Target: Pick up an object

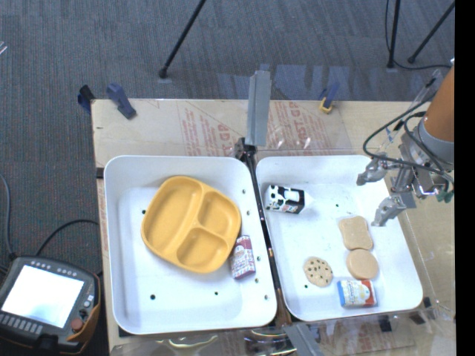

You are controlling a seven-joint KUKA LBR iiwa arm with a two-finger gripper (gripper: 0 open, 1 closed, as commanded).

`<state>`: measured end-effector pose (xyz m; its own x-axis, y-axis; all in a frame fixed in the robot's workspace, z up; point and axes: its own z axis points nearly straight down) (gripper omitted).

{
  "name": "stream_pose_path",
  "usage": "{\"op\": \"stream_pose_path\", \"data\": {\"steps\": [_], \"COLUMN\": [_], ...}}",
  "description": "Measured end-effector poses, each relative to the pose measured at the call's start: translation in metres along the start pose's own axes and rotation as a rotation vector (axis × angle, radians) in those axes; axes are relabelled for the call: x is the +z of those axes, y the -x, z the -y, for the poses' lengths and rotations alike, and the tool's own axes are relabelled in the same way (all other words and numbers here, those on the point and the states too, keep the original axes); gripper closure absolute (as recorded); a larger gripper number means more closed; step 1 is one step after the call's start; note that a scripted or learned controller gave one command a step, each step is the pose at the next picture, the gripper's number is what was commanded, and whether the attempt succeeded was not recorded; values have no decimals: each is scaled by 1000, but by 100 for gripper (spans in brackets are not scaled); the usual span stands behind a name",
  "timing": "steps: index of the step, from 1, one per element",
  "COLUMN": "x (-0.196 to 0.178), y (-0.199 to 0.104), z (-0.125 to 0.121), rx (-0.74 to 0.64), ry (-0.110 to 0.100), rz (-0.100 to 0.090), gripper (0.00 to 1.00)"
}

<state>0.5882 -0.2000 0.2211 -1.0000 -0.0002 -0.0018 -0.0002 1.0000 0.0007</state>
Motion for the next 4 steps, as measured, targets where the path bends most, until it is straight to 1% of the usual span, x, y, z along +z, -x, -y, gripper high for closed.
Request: {"op": "stream_pose_path", "data": {"steps": [1, 2, 3, 4], "x": [28, 7, -14, 14], "y": [23, 20, 3, 10], "z": [7, 10, 13, 12], "rx": [-35, 54, 310, 528], "ry": [0, -1, 0, 0], "rz": [-1, 4, 1, -2], "gripper": [0, 0, 0, 0]}}
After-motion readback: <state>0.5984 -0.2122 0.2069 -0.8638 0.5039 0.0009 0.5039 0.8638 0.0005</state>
